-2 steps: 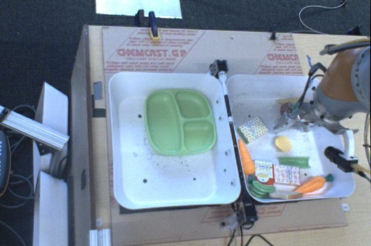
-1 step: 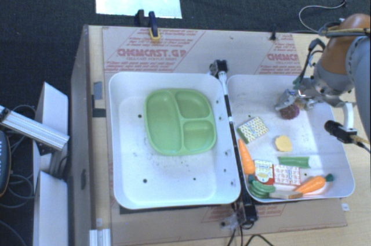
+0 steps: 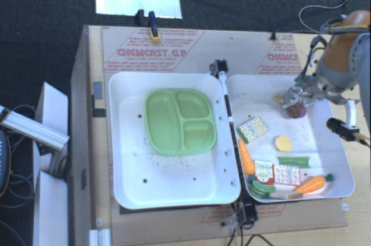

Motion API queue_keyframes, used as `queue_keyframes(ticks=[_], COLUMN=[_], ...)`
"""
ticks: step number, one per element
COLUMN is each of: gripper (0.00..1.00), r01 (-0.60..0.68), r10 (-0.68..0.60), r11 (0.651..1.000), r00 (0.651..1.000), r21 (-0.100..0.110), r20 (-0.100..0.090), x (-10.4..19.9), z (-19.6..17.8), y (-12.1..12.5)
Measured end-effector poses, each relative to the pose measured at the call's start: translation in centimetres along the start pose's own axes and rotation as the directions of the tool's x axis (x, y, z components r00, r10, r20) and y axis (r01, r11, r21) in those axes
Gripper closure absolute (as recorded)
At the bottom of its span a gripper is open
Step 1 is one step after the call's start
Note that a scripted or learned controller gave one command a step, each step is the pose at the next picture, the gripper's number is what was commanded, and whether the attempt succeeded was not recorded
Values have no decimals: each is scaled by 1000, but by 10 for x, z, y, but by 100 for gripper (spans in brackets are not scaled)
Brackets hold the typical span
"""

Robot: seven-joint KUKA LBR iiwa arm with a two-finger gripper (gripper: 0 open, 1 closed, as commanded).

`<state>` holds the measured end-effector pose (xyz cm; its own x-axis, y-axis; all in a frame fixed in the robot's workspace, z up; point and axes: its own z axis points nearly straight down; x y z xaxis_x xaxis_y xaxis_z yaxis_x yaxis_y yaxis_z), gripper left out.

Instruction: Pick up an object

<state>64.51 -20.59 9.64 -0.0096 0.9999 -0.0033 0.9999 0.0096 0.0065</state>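
The grey arm with its orange band reaches in from the right over the right bin. Its gripper hangs low at the bin's far side, directly over a small dark maroon object and touching or nearly touching it. A small tan piece lies just left of the gripper. Lower in the same bin lie a patterned green-and-white box, a yellow piece, a green bean pod, and two carrots.
The left bin holds a green divided plate. Two small printed boxes and a green vegetable crowd the right bin's near edge. A black part of the arm juts over the bin's right side.
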Motion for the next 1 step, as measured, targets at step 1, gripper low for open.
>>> queue_keyframes(ticks=[1], gripper=[100], r01=[-4], r10=[4], r11=[1000], r00=[1000], r21=[0], r20=[-3], x=[74], z=[-95], y=[-51])
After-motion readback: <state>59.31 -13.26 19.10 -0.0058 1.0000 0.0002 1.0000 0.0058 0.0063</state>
